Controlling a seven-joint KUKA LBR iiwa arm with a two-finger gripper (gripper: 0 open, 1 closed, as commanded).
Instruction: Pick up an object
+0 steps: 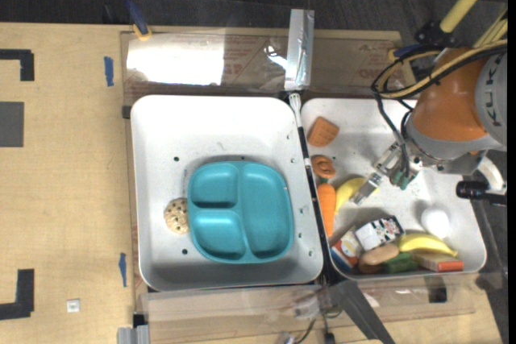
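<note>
Your table (64, 173) is light brown board, with dark carpet past its far edge. Two white bins sit on it side by side. The left bin (214, 121) holds a blue tray (239, 209) with three parts, and a small cookie (176, 215) lies touching the tray's left side.

The right bin (355, 113) is full of toy food. At the far left there is an orange wedge (323, 130), then a small orange piece (324, 167), then a carrot (326, 201) along the left wall. A small yellow banana (348, 192) lies just beside the carrot. At the near side you see a little printed packet (377, 234), a brown sausage shape (379, 255), a bigger banana (427, 244) and a white egg (435, 220).

Your arm comes in from the right. The claw (379, 177) is low over the right bin, right by the small yellow banana. It looks a little bit open, with nothing between its fingers.

That small banana is the closest thing to pick, I think. It looks light, hard and smooth, so it may slip or roll away. Take hold across its fat middle, not at a thin end. It is very close to the carrot, so you could bump the carrot as you go down. Squeeze firmly and lift slowly.
</note>
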